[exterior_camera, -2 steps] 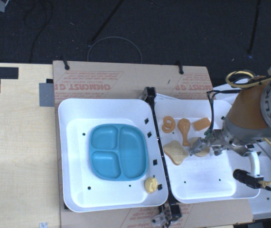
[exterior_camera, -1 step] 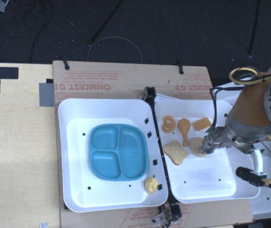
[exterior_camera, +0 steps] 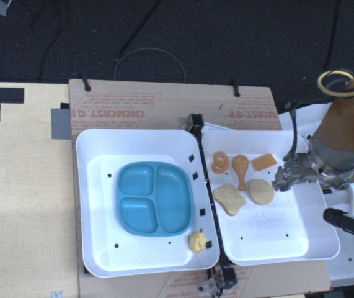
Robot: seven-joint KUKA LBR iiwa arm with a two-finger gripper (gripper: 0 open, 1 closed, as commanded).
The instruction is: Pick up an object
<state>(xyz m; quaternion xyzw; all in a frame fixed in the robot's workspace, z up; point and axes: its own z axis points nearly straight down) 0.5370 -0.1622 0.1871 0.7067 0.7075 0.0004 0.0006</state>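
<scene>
Two shallow white plastic bins sit side by side on a brown cardboard sheet (exterior_camera: 164, 104) laid over the pale wooden table (exterior_camera: 22, 203). The left white bin (exterior_camera: 96, 160) holds a sky-blue divided plastic plate (exterior_camera: 154, 198) at its centre and a small pale-yellow lumpy toy (exterior_camera: 197, 241) in its lower right corner, touching the rim.

The right white bin (exterior_camera: 276, 234) carries a cluster in its upper half: an orange pretzel-shaped toy (exterior_camera: 220, 162), a tan drumstick-shaped toy (exterior_camera: 241, 169) just right of it, an orange flat wedge (exterior_camera: 264, 162), a cream bread-slice toy (exterior_camera: 229, 199) and a round beige ball-like toy (exterior_camera: 261, 192).

The grey metal gripper (exterior_camera: 285, 177) reaches in from the right edge of the frame (orange band above it) and sits just right of the beige ball and below the orange wedge, close to both. Whether its fingers are apart or together cannot be told, and nothing shows between them.
</scene>
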